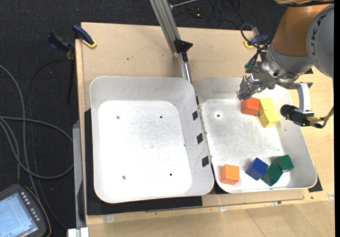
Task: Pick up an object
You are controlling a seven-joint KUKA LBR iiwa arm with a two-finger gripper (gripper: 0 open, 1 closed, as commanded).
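Reach looks nearly spent, since the gripper [246, 91] hangs over the right bin [223, 92] with the orange block [251, 106] just below-right of its tip, touching the yellow block [268, 112], grip state unreadable.

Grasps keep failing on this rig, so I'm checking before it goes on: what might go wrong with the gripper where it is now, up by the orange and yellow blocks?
1. The orange block touches the yellow block, so the gripper may nudge both or catch two.
2. Both sit near the right bin's far wall, leaving little room; a push could jam a block against it.
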